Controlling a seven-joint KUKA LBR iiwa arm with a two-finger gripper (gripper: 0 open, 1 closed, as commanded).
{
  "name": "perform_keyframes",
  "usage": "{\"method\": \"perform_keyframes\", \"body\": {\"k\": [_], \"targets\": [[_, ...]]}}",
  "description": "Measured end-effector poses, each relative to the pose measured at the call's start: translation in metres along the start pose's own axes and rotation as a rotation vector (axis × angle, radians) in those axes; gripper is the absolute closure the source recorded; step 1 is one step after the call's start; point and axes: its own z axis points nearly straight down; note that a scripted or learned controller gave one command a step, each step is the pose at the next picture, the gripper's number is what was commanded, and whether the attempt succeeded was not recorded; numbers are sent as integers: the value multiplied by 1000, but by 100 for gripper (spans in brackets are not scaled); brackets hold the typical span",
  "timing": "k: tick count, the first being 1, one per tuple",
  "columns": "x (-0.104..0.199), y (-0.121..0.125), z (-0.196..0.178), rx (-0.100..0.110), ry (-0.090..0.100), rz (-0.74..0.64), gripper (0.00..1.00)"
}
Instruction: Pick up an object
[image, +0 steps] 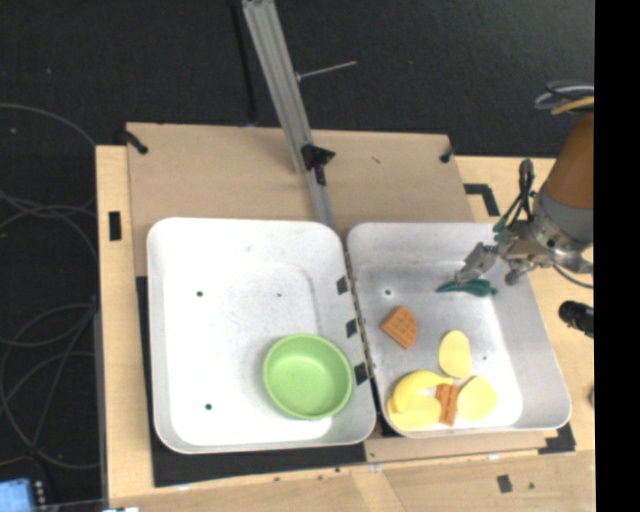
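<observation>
**Visitor:** What lies nearest in the bins?

**Me:** At the near end of my right bin (530, 330) there is a heap of yellow pieces (440, 397) with a thin orange-brown strip across them, pushed into the corner as loose things tend to be; one yellow slice (455, 352) lies just beyond, and an orange waffle piece (400, 327) a little further in; in the left bin (200, 270) a green bowl (308, 375) sits upright near the front wall.

**Visitor:** And your tool?

**Me:** My gripper (488, 268) hangs over the far right part of the right bin, the arm reaching in from the side; a small teal object (468, 288) sits right at the fingertips, low against the bin floor; I cannot tell whether my fingers are spread or closed, nor whether the teal thing is between them or merely beside them; I judge it the thing to be picked, being the nearest to the tool.

**Visitor:** What is it all standing on?

**Me:** Both bins are shallow, white and lightly speckled, set side by side and touching on a brown board (290, 170); a slanted metal post (285, 90) rises behind it; beyond is dark floor with loose cables at the left.
</observation>
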Motion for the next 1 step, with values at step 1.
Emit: {"method": "perform_keyframes", "body": {"k": [1], "targets": [[5,-6,60,0,1,0,0]]}}
